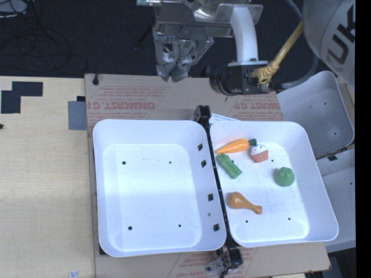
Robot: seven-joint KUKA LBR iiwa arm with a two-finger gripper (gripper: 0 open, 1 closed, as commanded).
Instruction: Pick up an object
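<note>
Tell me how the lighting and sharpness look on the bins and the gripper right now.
Camera view: the left bin has a bright glare patch washing out its floor; the right bin is lit more evenly, so the carrot, cupcake, green ball and drumstick read clearly with faint shadows; the gripper looks soft against the dark background.

From my station I see a pale wooden bench top (40, 172) filling the nine o'clock side, with dark rectangular patches (23, 94) and a grey square (76, 114) set into it. A brown cardboard sheet (145, 100) with red printed lettering lies across the centre. Toward twelve o'clock the background falls dark, with black cables (35, 4) trailing at eleven. Light is bright and even.
</note>
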